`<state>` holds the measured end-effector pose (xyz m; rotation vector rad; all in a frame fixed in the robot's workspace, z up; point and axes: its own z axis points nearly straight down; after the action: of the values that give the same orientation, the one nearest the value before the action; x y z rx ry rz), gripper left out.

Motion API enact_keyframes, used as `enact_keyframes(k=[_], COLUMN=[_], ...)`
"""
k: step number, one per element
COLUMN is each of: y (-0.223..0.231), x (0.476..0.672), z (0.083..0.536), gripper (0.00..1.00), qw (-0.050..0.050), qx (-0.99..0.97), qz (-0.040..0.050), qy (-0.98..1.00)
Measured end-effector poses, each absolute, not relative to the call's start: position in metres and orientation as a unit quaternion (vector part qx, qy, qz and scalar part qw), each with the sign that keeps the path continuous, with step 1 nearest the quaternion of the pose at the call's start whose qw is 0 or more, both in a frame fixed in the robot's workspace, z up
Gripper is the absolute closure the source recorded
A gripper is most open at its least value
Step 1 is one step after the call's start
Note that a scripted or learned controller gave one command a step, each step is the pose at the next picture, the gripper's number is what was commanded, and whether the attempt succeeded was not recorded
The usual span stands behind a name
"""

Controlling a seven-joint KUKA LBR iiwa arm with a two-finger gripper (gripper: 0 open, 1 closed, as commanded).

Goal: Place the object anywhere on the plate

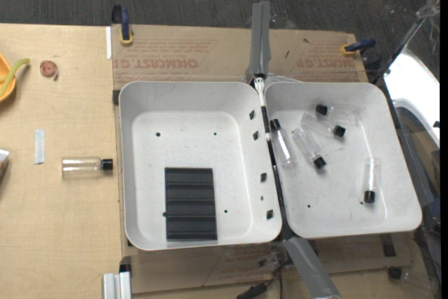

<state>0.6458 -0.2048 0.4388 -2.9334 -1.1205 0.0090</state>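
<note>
5 clear vials (309, 144) lie scattered in the right bin (399, 220); the black ribbed plate (190, 204) sits lower centre in the left bin (140, 234). Risk: the smooth, round vials may roll or slip from a pinch.

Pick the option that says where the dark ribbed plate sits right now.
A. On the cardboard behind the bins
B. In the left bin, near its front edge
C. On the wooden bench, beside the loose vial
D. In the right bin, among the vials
B. The dark ribbed plate lies flat on the floor of the left bin, toward its front edge, while the clear vials lie in the right bin.
</note>
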Motion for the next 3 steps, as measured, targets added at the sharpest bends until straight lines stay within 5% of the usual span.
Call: enact_keyframes(k=[1, 2, 3], y=[-0.218, -0.177, -0.061], x=[0.605, 0.641, 0.64], z=[0.44, 0.439, 0.44], gripper=[0.0, 0.0, 0.0], qw=[0.001, 0.001, 0.0], qx=[-0.941, -0.964, -0.984], qz=[0.0022, 0.0026, 0.002], qy=[-0.339, -0.265, -0.177])
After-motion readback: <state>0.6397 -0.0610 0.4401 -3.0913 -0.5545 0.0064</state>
